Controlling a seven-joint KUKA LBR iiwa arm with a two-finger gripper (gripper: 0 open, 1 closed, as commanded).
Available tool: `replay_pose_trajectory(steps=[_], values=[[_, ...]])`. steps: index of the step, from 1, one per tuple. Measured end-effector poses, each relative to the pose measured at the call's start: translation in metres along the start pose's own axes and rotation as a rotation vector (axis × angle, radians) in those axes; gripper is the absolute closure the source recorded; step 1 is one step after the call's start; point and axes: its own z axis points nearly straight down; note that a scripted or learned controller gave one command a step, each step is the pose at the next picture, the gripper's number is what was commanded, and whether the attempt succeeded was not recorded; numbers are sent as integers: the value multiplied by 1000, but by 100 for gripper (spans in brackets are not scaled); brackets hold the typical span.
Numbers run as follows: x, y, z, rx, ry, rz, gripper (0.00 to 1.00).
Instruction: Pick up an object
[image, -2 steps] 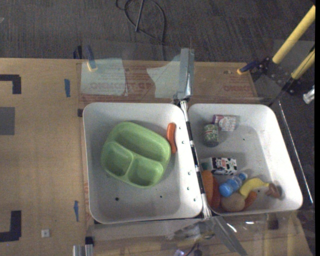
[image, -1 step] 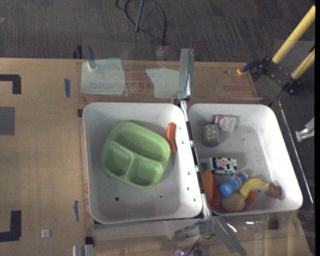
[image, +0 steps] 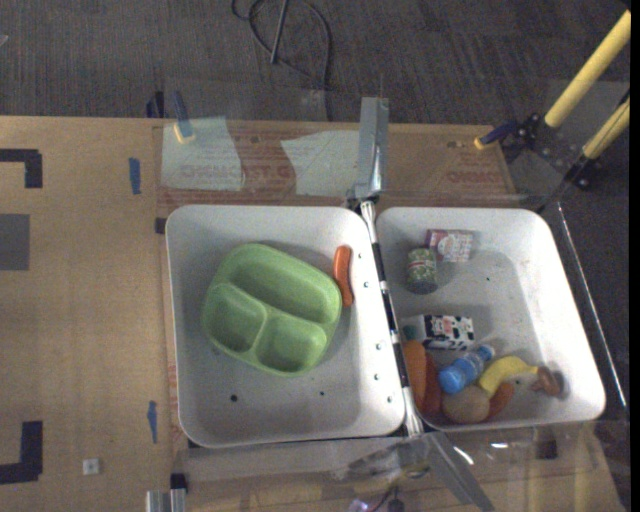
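I see an orange sausage (image: 344, 274) in the left bin (image: 190, 330), long axis running near to far, touching the green divided tray (image: 270, 308). Right bin (image: 540, 300): blue bottle (image: 464, 370), banana (image: 508, 372), cow-patterned carton (image: 448, 329); labels unreadable.

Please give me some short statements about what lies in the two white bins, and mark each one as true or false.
1. The green divided plastic tray lies in the left white bin. True.
2. The small orange sausage-shaped toy lies inside a tray compartment. False: it lies beside the tray's right edge.
3. The small blue plastic bottle is in the right white bin. True.
4. The yellow toy banana lies in the left bin. False: it lies in the right bin.
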Motion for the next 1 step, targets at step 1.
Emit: replay_pose_trajectory(steps=[1], values=[[0,0,0,1,0,-1,0]])
